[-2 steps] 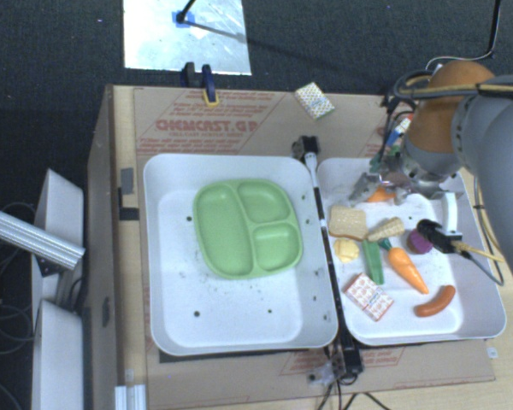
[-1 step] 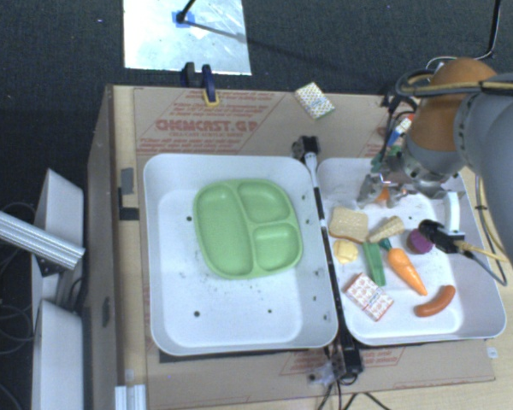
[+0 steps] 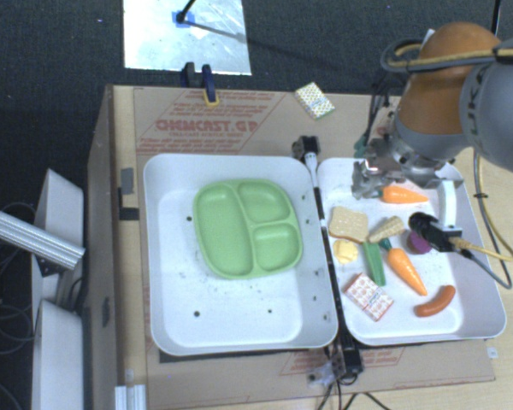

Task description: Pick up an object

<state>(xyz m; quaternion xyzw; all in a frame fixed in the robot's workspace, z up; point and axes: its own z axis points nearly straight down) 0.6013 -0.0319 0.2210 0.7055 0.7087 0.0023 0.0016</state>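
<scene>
Toy foods (image 3: 385, 259) scattered in right bin (image 3: 487, 310)

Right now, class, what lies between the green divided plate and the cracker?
In the camera view, the two bins' adjoining rims lie between the green plate and the cracker.

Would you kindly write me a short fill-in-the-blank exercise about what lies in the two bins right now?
1. The green divided plate lies in the ____ bin of the camera view.
2. The plate has ____ compartments.
3. The gripper hovers over the ____ bin, near its far end.
4. The sausage in that bin lies nearer the bin's ____ edge than the cracker does.

Missing words: left; three; right; front
</scene>
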